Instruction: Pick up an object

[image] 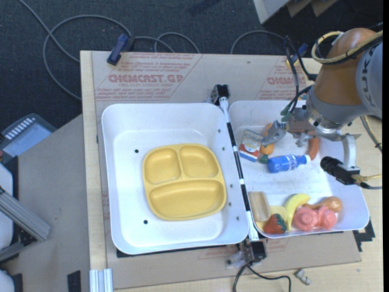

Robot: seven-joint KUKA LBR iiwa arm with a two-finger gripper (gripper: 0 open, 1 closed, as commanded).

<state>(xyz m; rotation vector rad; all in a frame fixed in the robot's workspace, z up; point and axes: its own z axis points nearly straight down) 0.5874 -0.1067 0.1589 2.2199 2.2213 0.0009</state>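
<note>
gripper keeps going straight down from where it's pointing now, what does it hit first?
Likely the small orange carrot-like toy and the blue plastic bottle beside it, below the gripper in the right white bin. Depth is unclear.

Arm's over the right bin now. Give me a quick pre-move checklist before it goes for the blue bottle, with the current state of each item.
1. Target in sight: blue bottle lies on its side in the right bin, unobstructed from above. Ok.
2. Gripper position: gripper sits above and behind the bottle, not over it. Not ok.
3. Finger state: too blurred and dark to read. Cannot tell.
4. Clearance around target: orange carrot and a small packet lie close to the bottle's left end. Not ok.
5. Gripper already holding something: nothing visibly between the fingers, but the view is poor. Cannot tell.
6. Left bin: yellow divided tray sits flat inside. Ok.
</note>
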